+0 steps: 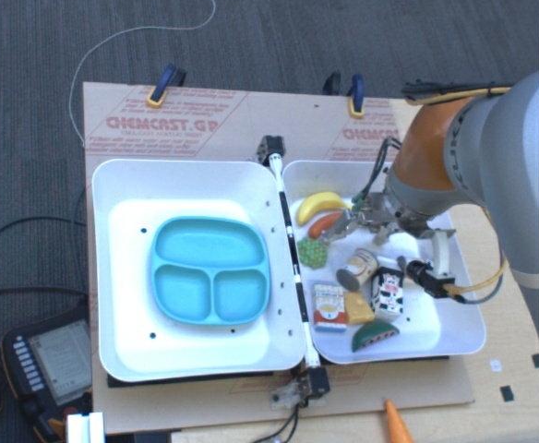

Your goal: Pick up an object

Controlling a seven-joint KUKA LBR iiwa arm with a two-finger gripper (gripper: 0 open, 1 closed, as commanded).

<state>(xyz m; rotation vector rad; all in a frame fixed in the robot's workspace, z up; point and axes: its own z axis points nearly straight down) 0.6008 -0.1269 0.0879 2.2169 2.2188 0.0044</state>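
Blue divided tray (211, 269) lies in the left bin (113, 247). At centre right, the gripper (348, 221) hangs low over the right bin (463, 326), beside the banana (319, 203); whether it's apart or together, I cannot tell. Small toys crowd the bin below it.

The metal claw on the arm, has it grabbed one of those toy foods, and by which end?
Cannot be told: the gripper hangs low by the banana in the right bin.
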